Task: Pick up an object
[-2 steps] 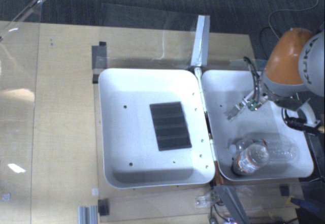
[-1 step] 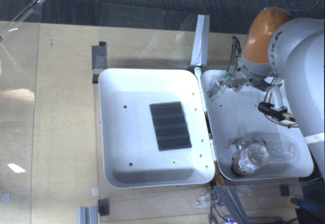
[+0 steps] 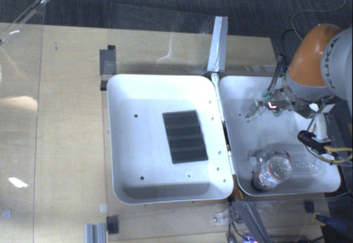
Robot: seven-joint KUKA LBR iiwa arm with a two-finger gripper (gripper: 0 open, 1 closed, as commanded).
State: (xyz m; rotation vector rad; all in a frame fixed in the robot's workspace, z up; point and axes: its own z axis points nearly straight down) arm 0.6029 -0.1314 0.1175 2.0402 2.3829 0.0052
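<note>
A dark ribbed rectangular pad (image 3: 185,136) lies flat in the middle of the left bin (image 3: 127,98). A clear plastic bottle (image 3: 274,169) with an orange-brown label lies on its side near the front of the right bin (image 3: 242,93). My gripper (image 3: 255,111) hangs low over the back left part of the right bin, pointing left, above bare bin floor. It is well behind the bottle and apart from it. Nothing shows in the gripper.
The grey arm with its orange band (image 3: 314,60) covers the right bin's back right corner. Cables (image 3: 317,142) hang over that bin's right side. A metal divider post (image 3: 217,49) stands behind the gap between the bins.
</note>
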